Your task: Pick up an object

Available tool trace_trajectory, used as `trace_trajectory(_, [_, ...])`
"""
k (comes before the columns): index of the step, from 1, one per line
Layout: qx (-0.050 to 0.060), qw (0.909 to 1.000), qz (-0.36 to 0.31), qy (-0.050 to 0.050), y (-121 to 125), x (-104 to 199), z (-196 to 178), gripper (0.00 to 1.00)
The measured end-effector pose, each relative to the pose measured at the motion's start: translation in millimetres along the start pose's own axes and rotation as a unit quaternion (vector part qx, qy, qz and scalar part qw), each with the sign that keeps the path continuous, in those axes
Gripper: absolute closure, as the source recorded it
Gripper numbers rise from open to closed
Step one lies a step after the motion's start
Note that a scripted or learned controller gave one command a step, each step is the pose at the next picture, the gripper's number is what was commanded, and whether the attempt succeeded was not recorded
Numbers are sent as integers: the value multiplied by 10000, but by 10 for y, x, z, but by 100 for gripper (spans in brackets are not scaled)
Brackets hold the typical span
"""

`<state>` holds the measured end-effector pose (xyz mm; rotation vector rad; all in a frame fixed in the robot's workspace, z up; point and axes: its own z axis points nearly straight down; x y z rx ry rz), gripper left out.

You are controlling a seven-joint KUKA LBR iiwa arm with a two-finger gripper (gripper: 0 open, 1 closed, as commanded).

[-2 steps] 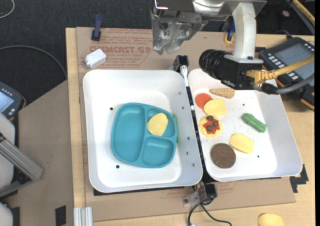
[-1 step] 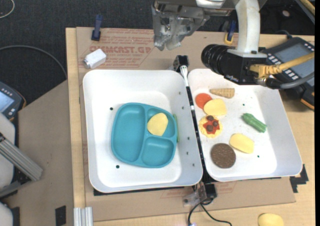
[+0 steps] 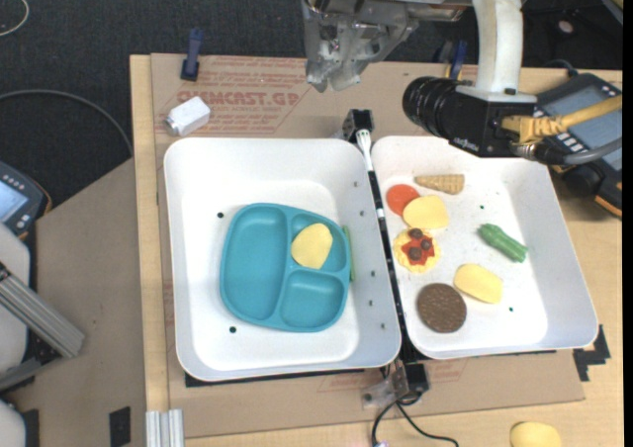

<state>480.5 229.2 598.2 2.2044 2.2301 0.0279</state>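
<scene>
Gripper [image 3: 331, 69] hung high over the back of the bench, behind the seam between the two bins; whether it was released or clenched you couldn't tell from that blur, and nothing showed in its grasp. Your candidates lay apart from it: left bin [image 3: 198, 188] held a teal tray [image 3: 267, 277] w/ a yellow piece [image 3: 313, 245] in its upper-right compartment; right bin [image 3: 554, 257] held a cone [image 3: 439, 182], red disc [image 3: 400, 198], yellow round [image 3: 426, 213], tart [image 3: 417, 249], green piece [image 3: 502, 242], yellow lump [image 3: 479, 283] and brown cookie [image 3: 441, 307].

Risks, as a judgement: disc, round and tart sat touching or overlapping near the divider, so a descent there could nudge neighbours or grab two at once; flat items like the cookie give little to pinch, so a close could slide off; going for the yellow piece might snag the tray's ridges or lift the tray w/ it; green piece and lump sat more apart, prob. safer.
</scene>
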Motion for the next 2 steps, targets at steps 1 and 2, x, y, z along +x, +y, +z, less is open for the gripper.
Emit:
trace_trajectory(1, [150, 9998, 74, -72, 793, -99, 3372, 100])
trace_trajectory(2, [-18, 10000, 56, -6, 1017, -74, 1713, 100])
